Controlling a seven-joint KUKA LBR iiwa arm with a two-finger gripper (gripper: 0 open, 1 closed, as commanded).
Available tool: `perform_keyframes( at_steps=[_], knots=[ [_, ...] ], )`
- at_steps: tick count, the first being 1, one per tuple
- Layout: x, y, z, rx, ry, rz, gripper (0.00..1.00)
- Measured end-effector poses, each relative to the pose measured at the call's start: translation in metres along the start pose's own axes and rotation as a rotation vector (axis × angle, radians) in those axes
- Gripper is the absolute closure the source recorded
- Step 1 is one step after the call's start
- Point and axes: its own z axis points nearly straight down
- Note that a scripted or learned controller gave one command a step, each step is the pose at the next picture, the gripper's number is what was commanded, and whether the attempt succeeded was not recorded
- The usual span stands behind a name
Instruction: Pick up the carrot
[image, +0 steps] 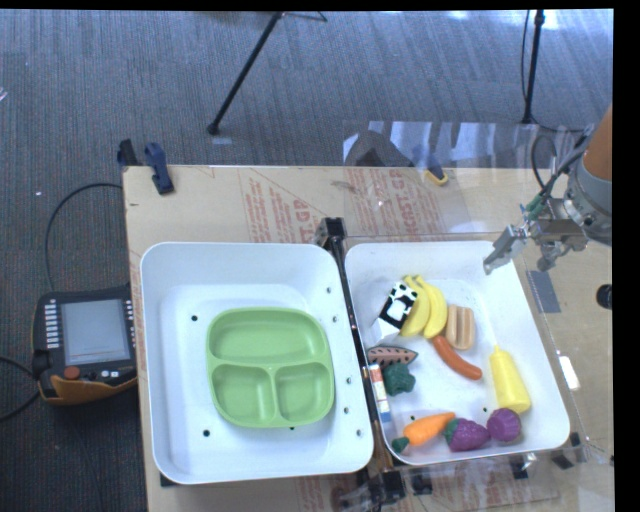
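Two white bins: left bin (170, 290), right bin (520, 300). In the left bin, one green plate (268, 365) with three compartments. In the right bin: one carrot (428, 428), two bananas (428, 305), one yellow bottle (509, 380), one broccoli (400, 379), two purple fruits (486, 430).

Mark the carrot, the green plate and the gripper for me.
carrot (430, 428), camera view, middle of its orange body
green plate (268, 341), camera view, bare floor of its large compartment
gripper (522, 247), camera view, midway between its fingertips
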Motion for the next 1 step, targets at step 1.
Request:
perform_keyframes(
  at_steps=[1],
  knots=[
    [0.0599, -0.0860, 0.0984, 0.016, 0.005, 0.154, 0.00]
  ],
)
